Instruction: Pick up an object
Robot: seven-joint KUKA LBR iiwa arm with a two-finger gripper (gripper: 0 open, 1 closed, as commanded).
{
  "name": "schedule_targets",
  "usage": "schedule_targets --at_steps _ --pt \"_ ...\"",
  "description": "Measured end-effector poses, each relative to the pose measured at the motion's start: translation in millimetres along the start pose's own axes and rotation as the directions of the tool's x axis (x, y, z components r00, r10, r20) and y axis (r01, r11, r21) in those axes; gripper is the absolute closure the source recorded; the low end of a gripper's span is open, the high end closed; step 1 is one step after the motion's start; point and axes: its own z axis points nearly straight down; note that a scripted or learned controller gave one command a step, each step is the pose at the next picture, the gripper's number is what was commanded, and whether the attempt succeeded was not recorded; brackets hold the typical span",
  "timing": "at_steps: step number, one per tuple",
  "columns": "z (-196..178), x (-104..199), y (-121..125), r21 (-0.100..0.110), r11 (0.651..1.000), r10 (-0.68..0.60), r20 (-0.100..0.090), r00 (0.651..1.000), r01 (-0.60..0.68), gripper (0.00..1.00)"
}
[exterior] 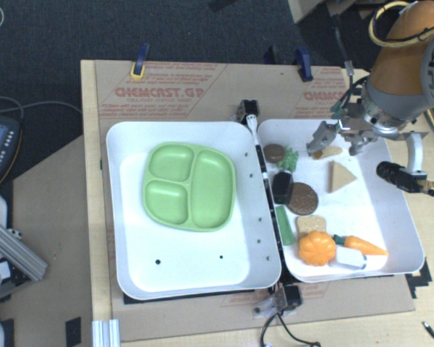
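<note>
Where bins [123, 215] sit: two, one plate [190, 186].

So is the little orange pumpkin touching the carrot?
Cannot tell. In the camera view, the pumpkin and the carrot lie side by side, too close to see contact or a gap plainly.

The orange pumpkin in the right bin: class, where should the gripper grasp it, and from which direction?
Across the pumpkin's round middle, from straight above, as a judgement. It sits crowded, carrot on its right and a tan block behind, so its top is freest.
</note>
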Motion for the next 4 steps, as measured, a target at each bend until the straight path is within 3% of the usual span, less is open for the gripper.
schedule_targets --at_steps 1,3,4 --pt "-9 0 3 -0.015 1.000 -0.002 0.002 1.000 0.002 0.00" --pt "112 5 -7 -0.008 1.000 -0.002 0.001 1.000 0.002 0.00" --pt "110 5 -7 -0.013 1.000 -0.001 0.001 1.000 0.001 0.00"
